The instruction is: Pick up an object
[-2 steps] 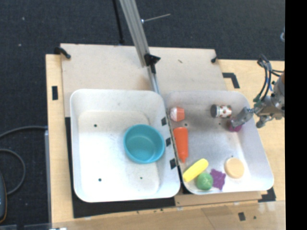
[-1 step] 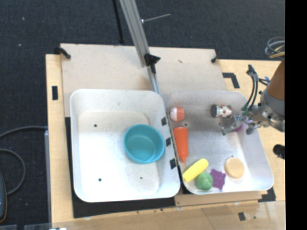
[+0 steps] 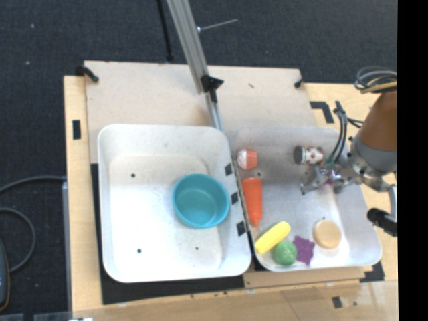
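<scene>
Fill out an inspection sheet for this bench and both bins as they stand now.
Surface: tan bench bearing left bin and right bin.
Job's things: blue bowl in left bin; carrot, yellow banana, green ball, purple toy, tan disc, small can, red-and-white ball in right bin.
Clutter: nothing seen.
Grippers: hand low over right bin, nothing seen between its fingers.
Cables: bundle at upper right; black cable at left.
Surroundings: dark carpet, metal rail.
</scene>
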`<action>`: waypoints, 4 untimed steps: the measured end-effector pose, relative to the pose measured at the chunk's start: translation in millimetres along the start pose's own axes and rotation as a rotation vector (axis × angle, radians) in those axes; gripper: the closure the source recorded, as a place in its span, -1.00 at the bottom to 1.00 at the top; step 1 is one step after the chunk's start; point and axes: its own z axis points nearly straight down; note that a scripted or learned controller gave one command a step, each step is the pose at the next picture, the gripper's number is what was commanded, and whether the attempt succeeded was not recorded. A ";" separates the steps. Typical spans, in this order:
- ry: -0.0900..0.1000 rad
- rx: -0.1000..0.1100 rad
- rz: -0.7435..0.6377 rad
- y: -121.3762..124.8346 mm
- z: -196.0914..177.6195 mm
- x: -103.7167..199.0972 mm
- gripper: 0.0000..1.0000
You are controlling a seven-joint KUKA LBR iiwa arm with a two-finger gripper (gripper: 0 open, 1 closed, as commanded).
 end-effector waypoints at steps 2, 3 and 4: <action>0.000 -0.005 -0.005 10.3 -60.8 -0.2 1.00; -0.002 -0.011 -0.006 11.6 -115.2 -1.9 1.00; 0.002 -0.006 -0.009 7.5 -125.2 51.0 1.00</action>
